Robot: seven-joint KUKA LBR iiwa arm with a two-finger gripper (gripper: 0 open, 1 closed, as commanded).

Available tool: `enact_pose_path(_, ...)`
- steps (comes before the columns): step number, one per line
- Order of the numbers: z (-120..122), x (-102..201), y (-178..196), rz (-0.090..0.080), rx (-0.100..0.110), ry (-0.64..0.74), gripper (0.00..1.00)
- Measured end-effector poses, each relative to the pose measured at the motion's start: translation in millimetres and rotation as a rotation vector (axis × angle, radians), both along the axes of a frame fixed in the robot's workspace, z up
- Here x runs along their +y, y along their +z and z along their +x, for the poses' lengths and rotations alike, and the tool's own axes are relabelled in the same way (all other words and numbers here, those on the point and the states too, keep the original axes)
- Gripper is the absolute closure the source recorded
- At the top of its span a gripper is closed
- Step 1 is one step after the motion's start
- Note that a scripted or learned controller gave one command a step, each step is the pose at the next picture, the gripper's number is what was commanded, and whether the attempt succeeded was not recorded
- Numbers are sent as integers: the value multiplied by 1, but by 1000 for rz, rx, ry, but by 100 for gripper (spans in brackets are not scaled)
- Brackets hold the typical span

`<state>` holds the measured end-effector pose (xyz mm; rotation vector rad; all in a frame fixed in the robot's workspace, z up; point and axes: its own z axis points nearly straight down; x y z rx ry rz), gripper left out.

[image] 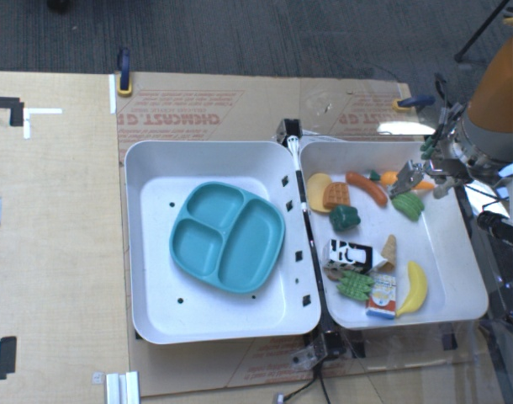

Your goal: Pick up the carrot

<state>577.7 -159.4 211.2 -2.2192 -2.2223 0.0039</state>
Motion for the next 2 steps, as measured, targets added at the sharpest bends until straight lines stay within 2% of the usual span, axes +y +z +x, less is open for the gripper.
enact_pose_path(1, 34, -27, -107, -3, -8, -44, 0)
enact_pose_path(2, 77, -42, -122, 4, 25, -289, 0)
